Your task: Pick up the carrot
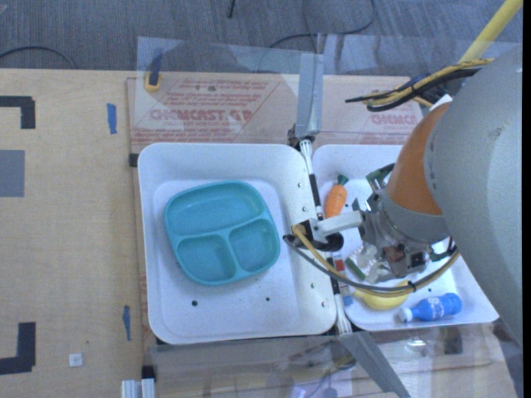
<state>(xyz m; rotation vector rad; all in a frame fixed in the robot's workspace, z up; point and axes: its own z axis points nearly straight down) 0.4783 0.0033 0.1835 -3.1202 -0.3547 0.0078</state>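
The arm [465,164] reaches in from the right and hangs low over the right bin [474,293], its orange band above the wrist covering much of that bin's middle. The jaws sit somewhere under the wrist hardware, around the cluttered spot near the bin's centre, and I cannot tell whether they are spread or pressed together: cables, brackets and the grey housing crowd that area and nothing clearly reads as a fingertip.

The carrot [335,200] lies in the right bin, up and to the left of the jaws, close to the wall shared with the left bin [166,305]. It is orange with a small green top pointing away toward the far edge, and it rests apart from the jaws, not between them.

Below the jaws, toward the near edge, a yellow banana [377,298] curves along the bin floor, partly covered by a looping black cable [365,282]. Just right of it lies a blue bottle [433,307] with a white cap, on its side.

Well to the left of the jaws, in the left bin, sits a teal divided plate [221,231] with three compartments.

The right bin's far right part is hidden by the arm. A small reddish item beside the dividing wall is too small to identify.
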